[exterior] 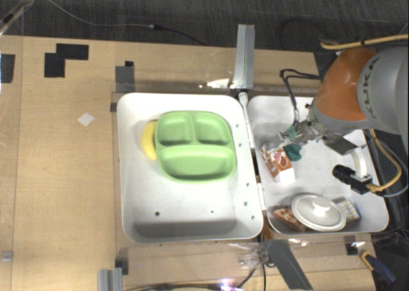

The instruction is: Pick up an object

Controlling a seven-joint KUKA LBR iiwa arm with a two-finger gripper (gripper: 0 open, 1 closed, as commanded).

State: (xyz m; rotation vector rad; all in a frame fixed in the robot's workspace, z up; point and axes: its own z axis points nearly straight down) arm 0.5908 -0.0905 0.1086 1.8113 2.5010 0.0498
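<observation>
Two shallow white bins are seen side by side on the bench. In the left bin a green divided plate is laid over a yellow object, of which only an edge is shown at the plate's left.

The right bin is reached into by the arm from the right. The gripper is lowered near the upper middle of that bin, just above a small packet with red and white print. A small teal piece is seen right beside the tip, but whether it belongs to the gripper or is a separate object cannot be told. Whether the gripper is released or clenched cannot be told either, since the tip is small and blurred.

Near the bin's front edge a white round lid or bowl is set, with a brown wrapper touching its left and a small box at its right.

No object is shown lifted clear of the bin, so the pick is judged not yet done. The approach appears made; the grasp and the lift are judged to be what is left, with the packet the likeliest target.
</observation>
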